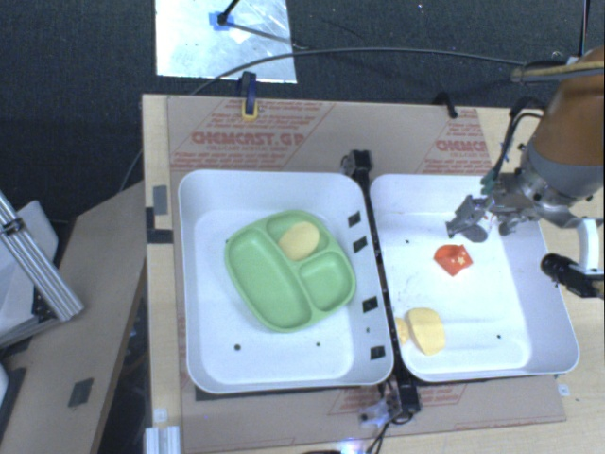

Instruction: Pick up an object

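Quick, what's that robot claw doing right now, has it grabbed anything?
Gripper: nothing visibly held; it hangs above the right bin, near the red object.

The arm (572,121) runs off the right edge, so its base and most of its length are cut away, and its orange band is sliced by that same edge. The gripper (470,221) is a grey, slightly blurred cluster above the right bin (544,296); how its fingers stand is too murky to call. A black part (570,274) at the right edge is clipped too. On the left, a ridged metal bar (38,263) leaves the view at the edge. At the bottom, cables (383,414) trail out of sight. The small dark marks on the divider (371,253) between the bins are too tiny to read.
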Controlling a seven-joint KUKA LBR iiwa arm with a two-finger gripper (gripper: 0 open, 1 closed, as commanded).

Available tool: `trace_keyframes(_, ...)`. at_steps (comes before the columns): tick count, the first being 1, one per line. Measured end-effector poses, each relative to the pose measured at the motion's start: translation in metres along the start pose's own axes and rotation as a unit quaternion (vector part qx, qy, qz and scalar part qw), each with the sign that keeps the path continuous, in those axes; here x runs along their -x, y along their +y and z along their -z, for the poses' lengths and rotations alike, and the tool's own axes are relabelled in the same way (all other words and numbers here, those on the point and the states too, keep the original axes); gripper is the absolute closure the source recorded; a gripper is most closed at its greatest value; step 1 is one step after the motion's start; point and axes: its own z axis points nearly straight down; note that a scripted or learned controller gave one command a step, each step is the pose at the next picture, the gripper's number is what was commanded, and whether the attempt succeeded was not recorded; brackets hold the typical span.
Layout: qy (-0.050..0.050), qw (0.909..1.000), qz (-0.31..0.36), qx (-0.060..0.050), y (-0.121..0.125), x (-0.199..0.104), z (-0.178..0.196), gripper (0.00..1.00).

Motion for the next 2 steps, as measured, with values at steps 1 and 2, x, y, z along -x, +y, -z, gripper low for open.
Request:
trace_keyframes(1, -0.001, 1.0000, 0.001, 0.006, 0.002, -0.001, 0.007, 0.00)
trace_keyframes(2, -0.001, 1.0000, 0.000, 0.005, 0.002, -0.004, -0.054, 0.00)
